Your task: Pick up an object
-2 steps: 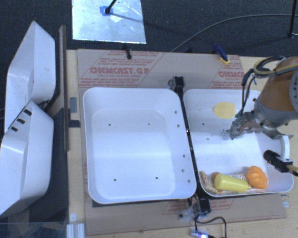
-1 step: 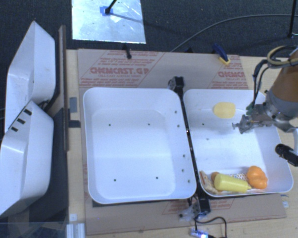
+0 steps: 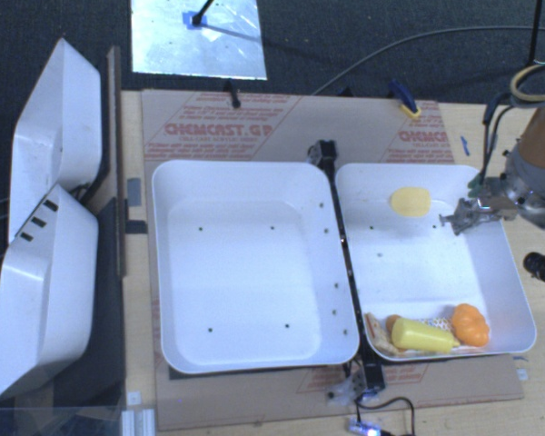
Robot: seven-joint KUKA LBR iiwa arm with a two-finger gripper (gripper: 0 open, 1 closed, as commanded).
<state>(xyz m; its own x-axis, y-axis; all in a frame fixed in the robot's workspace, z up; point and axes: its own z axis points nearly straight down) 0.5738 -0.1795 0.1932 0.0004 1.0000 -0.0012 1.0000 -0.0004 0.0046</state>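
Observation:
A pale yellow rounded object (image 3: 410,201) lies near the back of the right bin (image 3: 490,271). Along that bin's front edge sit a yellow bottle-shaped item (image 3: 422,335), an orange rounded object (image 3: 470,324), a small brown piece (image 3: 393,322) and a flat patterned item (image 3: 379,333) under them. My gripper (image 3: 460,216) hangs over the right bin's far right side, pointing left, about a hand's width right of the pale yellow object. Nothing shows between its tips.
The left bin (image 3: 245,262) stands beside the right one, split by a black divider (image 3: 338,234). Spare white bins (image 3: 45,243) lean at the far left. A blue-and-yellow clamp (image 3: 404,100) and cables lie behind the bins.

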